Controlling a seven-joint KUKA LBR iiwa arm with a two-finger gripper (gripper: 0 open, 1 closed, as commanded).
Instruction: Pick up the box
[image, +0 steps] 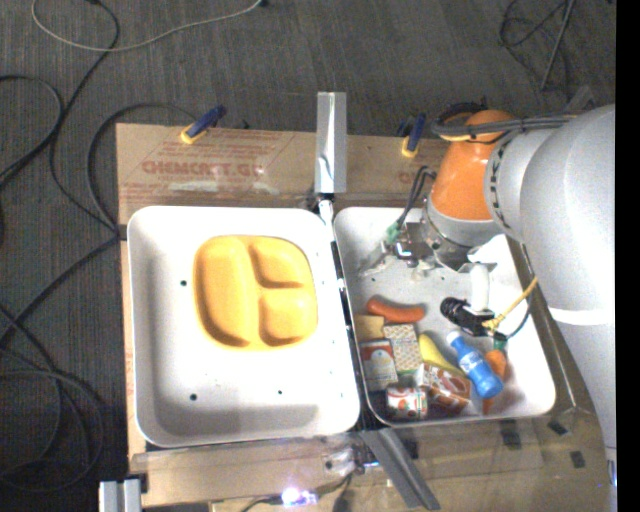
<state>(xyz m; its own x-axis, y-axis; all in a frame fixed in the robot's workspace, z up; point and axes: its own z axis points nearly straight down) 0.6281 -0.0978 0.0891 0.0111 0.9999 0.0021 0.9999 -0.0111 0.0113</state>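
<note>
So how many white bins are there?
2. The left bin holds a yellow tray. The right bin holds the toys; nothing hides a third.

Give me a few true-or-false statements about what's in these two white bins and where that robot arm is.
1. The yellow tray lies in the left bin. True.
2. The hot dog lies in the left bin. False: it is in the right bin.
3. The arm hangs over the right bin. True.
4. The blue bottle stands on the yellow tray. False: it lies in the right bin.
5. The box is in the right bin. True.
</note>
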